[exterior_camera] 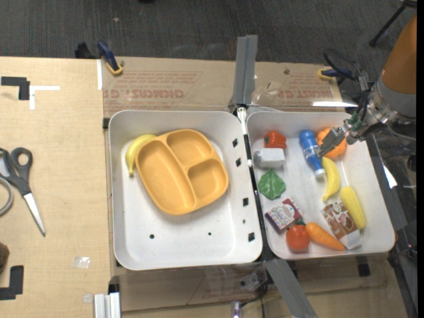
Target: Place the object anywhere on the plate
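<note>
While the gripper [329, 144] hangs low in the right bin [377, 197] — fingers can't be made out, so no call — orange fruit [334, 144] right at its tip, yellow plate [180, 171] in the left bin [126, 230], banana [137, 150] tucked against it

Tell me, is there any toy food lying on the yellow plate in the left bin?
No. The yellow plate has all three compartments bare; the banana lies beside its rim on the left bin floor.

Scissors [23, 184] lie on the wooden bench [53, 131], well left of the left bin [119, 197].
</note>
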Robot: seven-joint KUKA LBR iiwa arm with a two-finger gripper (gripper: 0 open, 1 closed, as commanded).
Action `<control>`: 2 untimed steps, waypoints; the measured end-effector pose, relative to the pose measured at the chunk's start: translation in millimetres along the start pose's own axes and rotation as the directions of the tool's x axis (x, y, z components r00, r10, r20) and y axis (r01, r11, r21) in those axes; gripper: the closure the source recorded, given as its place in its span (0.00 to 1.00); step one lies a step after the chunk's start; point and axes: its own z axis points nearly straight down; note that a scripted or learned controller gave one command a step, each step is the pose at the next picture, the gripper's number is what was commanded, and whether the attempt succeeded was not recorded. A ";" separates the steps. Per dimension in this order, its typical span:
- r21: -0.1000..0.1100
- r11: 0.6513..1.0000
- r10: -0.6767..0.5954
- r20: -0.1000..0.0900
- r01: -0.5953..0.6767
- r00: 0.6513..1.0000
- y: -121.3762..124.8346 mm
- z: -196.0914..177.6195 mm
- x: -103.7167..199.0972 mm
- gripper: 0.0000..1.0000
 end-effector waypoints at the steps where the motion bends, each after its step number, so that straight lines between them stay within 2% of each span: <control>1: 0.000 1.000 -0.003 0.002 0.003 1.000 0.7 -8.7 -0.6 1.00; 2: 0.000 1.000 -0.002 0.002 0.002 1.000 0.7 -8.6 -0.6 0.00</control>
